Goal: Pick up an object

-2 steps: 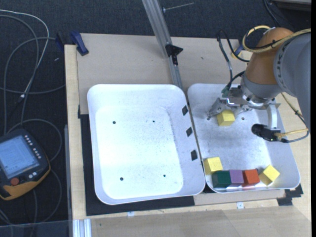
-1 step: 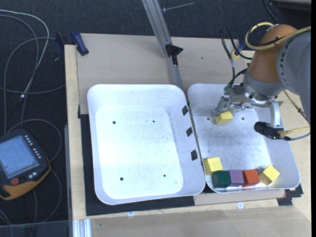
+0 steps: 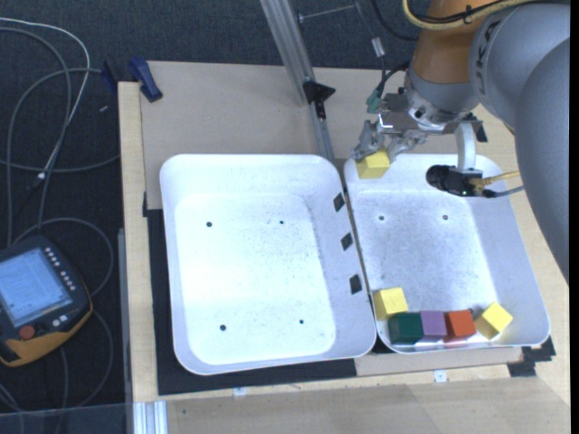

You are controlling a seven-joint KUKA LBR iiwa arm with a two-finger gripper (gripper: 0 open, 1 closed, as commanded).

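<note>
My gripper (image 3: 375, 149) hangs over the far left corner of the right bin (image 3: 507, 242), shut on a yellow block (image 3: 373, 164) that sits between its fingers above the bin's rim. Along the right bin's near edge lie a yellow block (image 3: 391, 302), a green block (image 3: 406, 326), a purple block (image 3: 434, 324), an orange block (image 3: 460, 324) and another yellow block (image 3: 496, 319).
The left bin (image 3: 181, 242) stands beside the right one, with black clips (image 3: 346, 240) along the shared wall. A slanted metal pole (image 3: 289, 43) rises behind the bins. A teach pendant (image 3: 36, 301) and cables lie on the floor at left.
</note>
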